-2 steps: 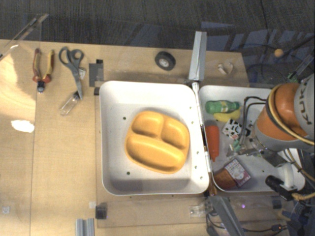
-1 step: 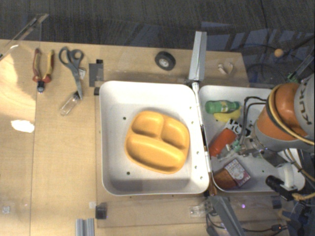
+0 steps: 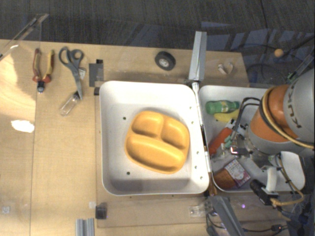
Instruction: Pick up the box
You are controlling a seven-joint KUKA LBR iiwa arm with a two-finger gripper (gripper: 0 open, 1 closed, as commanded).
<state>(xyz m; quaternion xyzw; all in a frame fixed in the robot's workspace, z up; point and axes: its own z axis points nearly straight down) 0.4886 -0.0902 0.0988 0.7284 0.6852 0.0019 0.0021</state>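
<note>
arm over right bin | box just below-left of gripper | finger state: cannot tell

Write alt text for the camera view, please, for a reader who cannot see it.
A grey and orange robot arm reaches into the right white bin, above a green bottle and a small box. The left bin holds a large yellow bread-shaped object.

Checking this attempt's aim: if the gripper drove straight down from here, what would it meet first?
Probably the small dark red patterned box at the right white bin's near edge; the gripper hangs just above it, though depth is unclear.
</note>
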